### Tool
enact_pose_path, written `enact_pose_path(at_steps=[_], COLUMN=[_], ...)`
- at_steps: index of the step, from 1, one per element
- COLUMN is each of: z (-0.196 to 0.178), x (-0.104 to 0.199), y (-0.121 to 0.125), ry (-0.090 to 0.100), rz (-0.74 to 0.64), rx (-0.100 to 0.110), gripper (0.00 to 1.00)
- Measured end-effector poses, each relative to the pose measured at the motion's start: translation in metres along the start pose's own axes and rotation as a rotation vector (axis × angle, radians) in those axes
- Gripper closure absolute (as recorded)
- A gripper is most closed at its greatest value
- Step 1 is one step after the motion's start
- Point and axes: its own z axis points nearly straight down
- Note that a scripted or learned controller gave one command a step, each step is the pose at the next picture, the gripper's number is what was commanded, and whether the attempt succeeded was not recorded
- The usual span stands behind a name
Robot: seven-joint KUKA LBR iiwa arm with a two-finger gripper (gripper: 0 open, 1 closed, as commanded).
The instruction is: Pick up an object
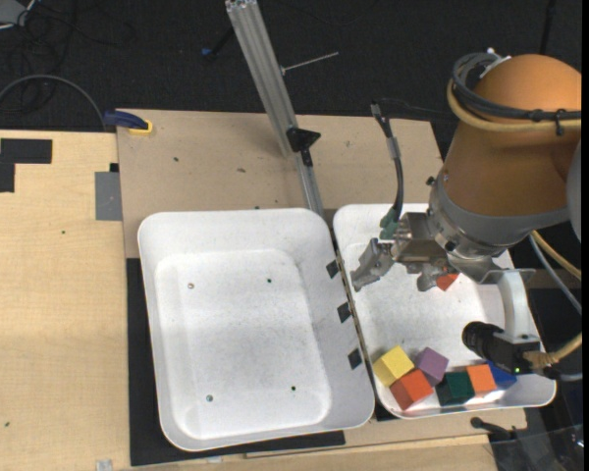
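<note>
In the right-hand bin (pixel 368 226), near its left wall: gripper (pixel 370 266), hanging over bare white floor with nothing visibly caught in it. Can't tell whether the fingers are spread or pressed together (too small and cluttered from this angle). Big orange band (pixel 515 135) of the arm right above, reaching in from the right.

Down at the near end of that same bin, a huddle of small blocks: yellow block (pixel 395 362), red block (pixel 411 389) just in front of it, purple block (pixel 432 363) beside the yellow, then green block (pixel 456 388), orange block (pixel 482 377) and a sliver of blue block (pixel 503 379) further right. All roughly cube-shaped, so no real long axis; yellow and purple sitting corner-on, turned diagonal to the bin walls. Well apart from the gripper.

Left bin (pixel 167 234) alongside, on the bench (pixel 206 160).
</note>
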Motion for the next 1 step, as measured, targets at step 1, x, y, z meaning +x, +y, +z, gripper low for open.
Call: enact_pose_path(at_steps=[1], z=[-0.0094], x=[-0.0016], y=[0.0003], ry=[0.0], rz=[0.001], rx=[0.003], gripper=[1.0])
